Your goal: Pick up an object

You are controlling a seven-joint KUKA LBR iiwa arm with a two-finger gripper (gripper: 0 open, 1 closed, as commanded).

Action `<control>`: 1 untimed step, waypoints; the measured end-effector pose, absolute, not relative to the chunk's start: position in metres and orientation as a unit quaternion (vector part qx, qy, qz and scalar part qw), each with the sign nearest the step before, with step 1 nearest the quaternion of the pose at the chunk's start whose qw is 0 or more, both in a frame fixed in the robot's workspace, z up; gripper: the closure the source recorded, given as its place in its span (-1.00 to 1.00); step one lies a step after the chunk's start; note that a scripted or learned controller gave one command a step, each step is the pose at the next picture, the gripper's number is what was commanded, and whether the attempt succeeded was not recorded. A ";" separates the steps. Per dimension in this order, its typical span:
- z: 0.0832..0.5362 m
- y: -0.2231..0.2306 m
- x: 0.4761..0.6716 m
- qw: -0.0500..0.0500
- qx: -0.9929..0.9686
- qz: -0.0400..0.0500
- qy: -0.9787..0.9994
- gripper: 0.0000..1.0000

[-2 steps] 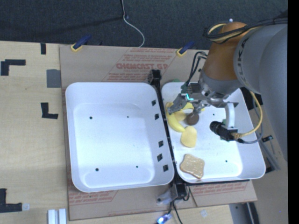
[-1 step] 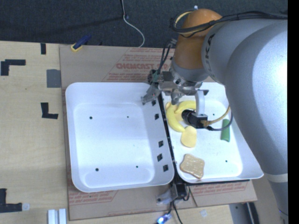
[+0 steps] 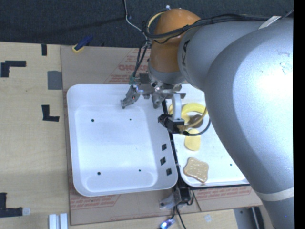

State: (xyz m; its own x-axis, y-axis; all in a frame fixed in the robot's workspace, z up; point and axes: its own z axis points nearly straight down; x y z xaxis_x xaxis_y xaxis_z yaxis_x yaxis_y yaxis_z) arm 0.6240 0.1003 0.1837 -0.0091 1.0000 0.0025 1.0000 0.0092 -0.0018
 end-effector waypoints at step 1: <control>0.078 0.169 0.530 0.005 -0.704 0.005 -0.710 -1.00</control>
